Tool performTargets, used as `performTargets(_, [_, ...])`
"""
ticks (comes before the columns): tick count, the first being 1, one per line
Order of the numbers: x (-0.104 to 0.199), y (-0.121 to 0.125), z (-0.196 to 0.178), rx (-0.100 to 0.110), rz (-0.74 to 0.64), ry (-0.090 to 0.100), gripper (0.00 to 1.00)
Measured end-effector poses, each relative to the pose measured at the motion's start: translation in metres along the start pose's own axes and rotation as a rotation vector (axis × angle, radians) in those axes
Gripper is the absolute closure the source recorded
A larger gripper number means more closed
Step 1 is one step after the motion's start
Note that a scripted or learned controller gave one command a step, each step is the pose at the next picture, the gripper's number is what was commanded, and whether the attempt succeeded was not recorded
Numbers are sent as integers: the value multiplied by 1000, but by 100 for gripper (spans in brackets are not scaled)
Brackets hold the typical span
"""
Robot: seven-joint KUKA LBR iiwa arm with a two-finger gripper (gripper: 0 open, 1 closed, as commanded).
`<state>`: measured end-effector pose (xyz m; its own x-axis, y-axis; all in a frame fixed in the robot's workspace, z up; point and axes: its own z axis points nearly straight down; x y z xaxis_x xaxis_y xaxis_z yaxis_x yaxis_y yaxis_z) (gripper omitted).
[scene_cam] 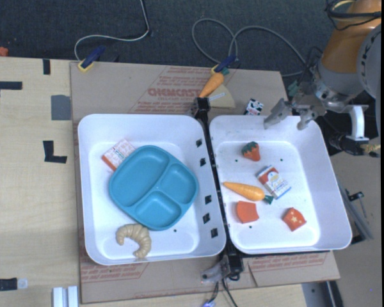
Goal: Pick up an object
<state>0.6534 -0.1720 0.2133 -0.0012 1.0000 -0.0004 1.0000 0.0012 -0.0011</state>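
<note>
My gripper (289, 118) hangs open over the far rim of the right bin (328, 190), its two grey fingers spread with nothing between them. Below it in that bin lie a strawberry (251, 150), a small red-and-white carton (273, 181), an orange carrot (246, 190), an orange-red block (247, 212) and a red piece (294, 219). The strawberry is the nearest item, a little down and left of the fingers. The left bin (89, 171) holds a blue divided plate (154, 186), a croissant (135, 239) and a red-and-white packet (117, 154).
Both bins rest on a cardboard sheet (147, 88). Behind them lie an orange carrot toy (211, 84), a beige wedge (223, 97) and a small black-and-white item (254, 107). Cables loop across the dark floor at the back. Black clips join the bins in the middle.
</note>
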Motion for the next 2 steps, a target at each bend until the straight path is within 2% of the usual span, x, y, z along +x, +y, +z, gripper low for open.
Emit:
performTargets(1, [4, -5, 127, -4, -1, -1, 0])
performTargets(2, [4, -5, 117, -6, -2, -4, 100])
